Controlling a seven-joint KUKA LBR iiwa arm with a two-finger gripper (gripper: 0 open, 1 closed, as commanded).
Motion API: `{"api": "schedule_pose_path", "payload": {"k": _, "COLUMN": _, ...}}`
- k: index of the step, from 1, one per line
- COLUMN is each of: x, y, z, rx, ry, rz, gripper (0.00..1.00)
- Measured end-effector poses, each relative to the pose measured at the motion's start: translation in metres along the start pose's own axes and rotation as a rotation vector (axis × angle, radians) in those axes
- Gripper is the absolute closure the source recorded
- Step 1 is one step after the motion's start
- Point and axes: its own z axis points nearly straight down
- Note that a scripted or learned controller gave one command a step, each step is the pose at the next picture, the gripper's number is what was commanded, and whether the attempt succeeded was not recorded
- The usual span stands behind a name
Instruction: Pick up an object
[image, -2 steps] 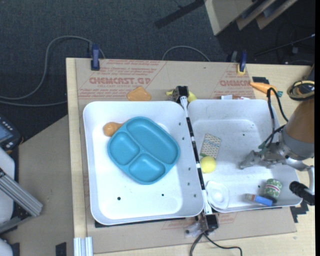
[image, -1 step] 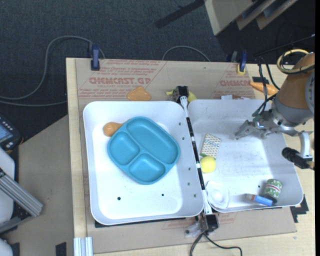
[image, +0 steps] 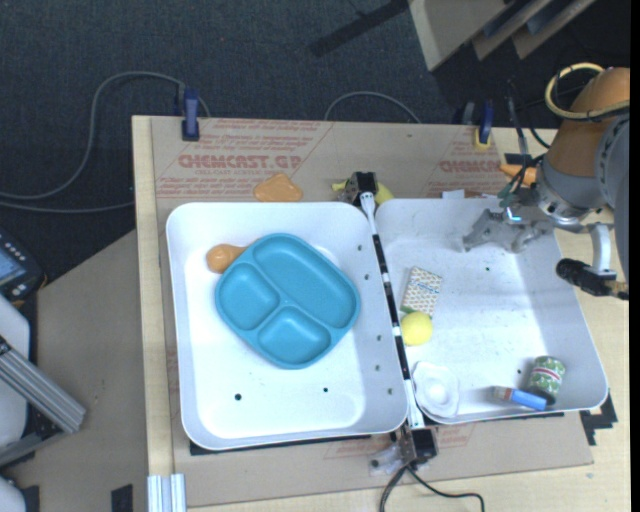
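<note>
My gripper (image: 499, 236) hangs over the far part of the right bin (image: 570, 300), open, with nothing between its fingers. Below it in that bin lie a patterned packet (image: 422, 290), a yellow ball (image: 416, 328), a white cup (image: 437, 390), a blue marker (image: 521, 398) and a green-and-white roll (image: 547, 373). The packet is the nearest of them, a little down and to the left of the gripper. The left bin (image: 200, 400) holds a blue divided plate (image: 287, 298) with an orange object (image: 223, 257) partly tucked behind its upper left edge.
An orange piece (image: 277, 187) and a yellow-and-black clip (image: 360, 186) lie on the board beyond the bins. The raised divider (image: 385, 300) separates the two bins. The arm's grey body (image: 590, 170) stands over the right bin's far right corner.
</note>
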Motion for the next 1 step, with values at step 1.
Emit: {"api": "schedule_pose_path", "payload": {"k": 1, "x": 0.0507, "y": -0.0675, "z": -0.0688, "rx": -0.018, "ry": -0.018, "rz": 0.001, "gripper": 0.00}}
